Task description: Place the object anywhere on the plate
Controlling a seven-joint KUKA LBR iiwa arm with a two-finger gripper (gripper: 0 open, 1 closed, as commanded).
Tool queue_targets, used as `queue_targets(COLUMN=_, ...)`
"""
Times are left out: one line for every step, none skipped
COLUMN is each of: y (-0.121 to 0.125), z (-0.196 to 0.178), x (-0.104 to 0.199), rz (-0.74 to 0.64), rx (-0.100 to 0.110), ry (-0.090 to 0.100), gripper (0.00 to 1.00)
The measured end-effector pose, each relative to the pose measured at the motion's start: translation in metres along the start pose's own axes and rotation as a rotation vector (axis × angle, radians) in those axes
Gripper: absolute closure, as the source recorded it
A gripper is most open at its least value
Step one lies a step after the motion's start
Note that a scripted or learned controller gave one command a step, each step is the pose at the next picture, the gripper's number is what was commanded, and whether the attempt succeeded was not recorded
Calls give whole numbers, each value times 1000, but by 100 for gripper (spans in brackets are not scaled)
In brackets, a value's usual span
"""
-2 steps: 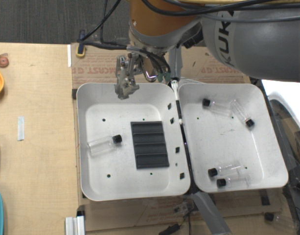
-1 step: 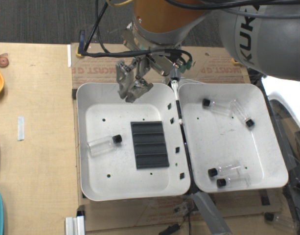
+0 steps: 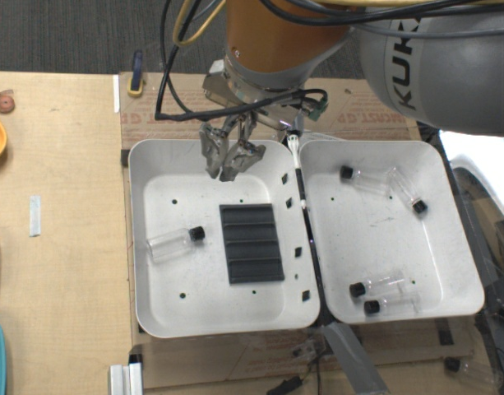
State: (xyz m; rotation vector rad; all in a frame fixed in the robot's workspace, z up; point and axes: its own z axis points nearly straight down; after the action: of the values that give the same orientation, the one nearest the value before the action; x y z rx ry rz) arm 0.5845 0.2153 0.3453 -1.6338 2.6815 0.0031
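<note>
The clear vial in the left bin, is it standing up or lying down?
Lying down. The vial rests on its side on the left bin floor, black cap pointing toward the black ridged plate.

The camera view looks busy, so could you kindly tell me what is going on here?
A KUKA arm reaches in over the left bin, with its tool hanging near the bin's far wall, above the black ridged plate. A clear vial with a black cap lies on the bin floor left of the plate, apart from it. Four more vials lie in the right bin. Nothing sits on the plate yet.
</note>
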Motion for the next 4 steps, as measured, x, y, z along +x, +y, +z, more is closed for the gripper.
queue_targets(y=-3, z=-43, x=8, rz=-270, rx=2, ry=-2, gripper=100)
queue_targets(y=17, z=-76, x=22, rz=-577, rx=1, ry=-2, gripper=100)
queue_targets(y=19, z=-60, x=-5, rz=-968, rx=-1, ry=-3, gripper=100)
queue_targets(y=33, z=53, x=2, rz=-1100, rx=-3, ry=-1, gripper=100)
